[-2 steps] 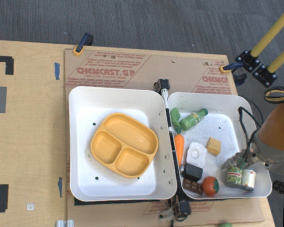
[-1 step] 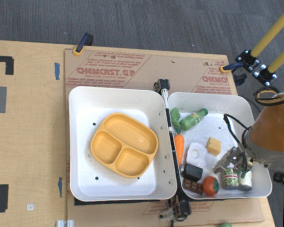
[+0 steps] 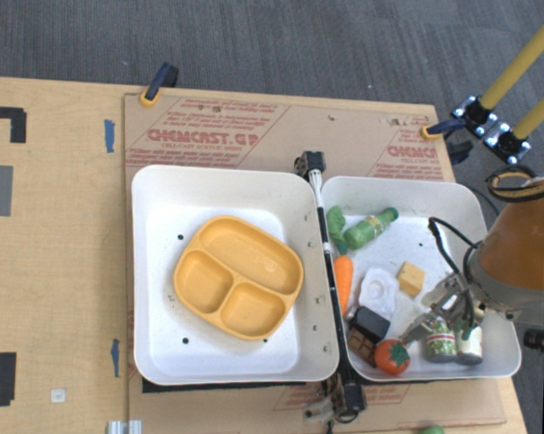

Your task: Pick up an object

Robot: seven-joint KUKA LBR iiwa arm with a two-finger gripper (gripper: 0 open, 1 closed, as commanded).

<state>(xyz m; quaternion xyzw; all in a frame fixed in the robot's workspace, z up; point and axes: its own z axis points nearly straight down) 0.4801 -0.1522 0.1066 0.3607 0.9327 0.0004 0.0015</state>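
The claw (image 3: 443,313) is hanging over the right bin's (image 3: 408,195) near corner, directly above a small can (image 3: 441,341); its grip I cannot tell.

The arm (orange-banded) reaches in from right, hand (image 3: 448,311) lowered.

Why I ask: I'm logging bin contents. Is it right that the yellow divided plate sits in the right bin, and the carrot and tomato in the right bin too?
Not quite. The camera view shows the yellow divided plate in the left bin; the carrot and tomato are in the right bin.
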